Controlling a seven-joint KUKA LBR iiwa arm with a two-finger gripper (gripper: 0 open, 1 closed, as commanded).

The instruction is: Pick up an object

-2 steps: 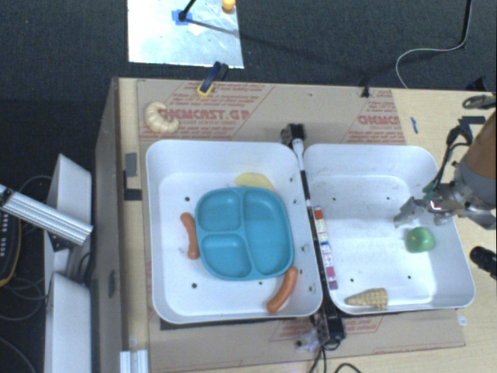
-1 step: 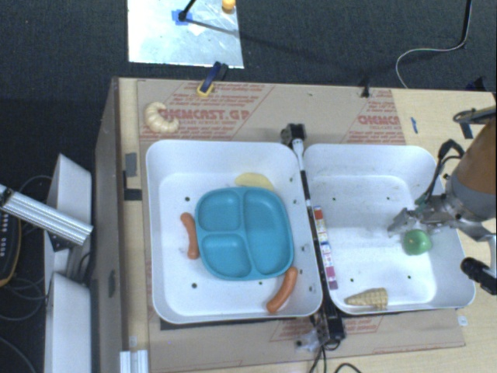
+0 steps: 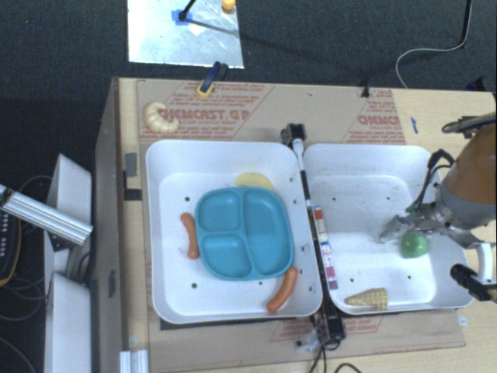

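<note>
Green ball [image 3: 414, 245] lies in the right bin [image 3: 365, 179] near its right wall, the claw [image 3: 409, 229] low right over it, presumably lining up a grab; grip state unclear.

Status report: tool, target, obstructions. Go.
Tool low in right bin, directly over green ball. Grasp unconfirmed. Waffle cone lies near the front wall, apart.

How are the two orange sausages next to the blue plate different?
The left sausage lies almost straight up and down beside the blue plate; the bottom sausage lies slanted at the plate's lower corner. The bottom sausage looks thicker and longer. Both are orange and lie in the left bin.
</note>
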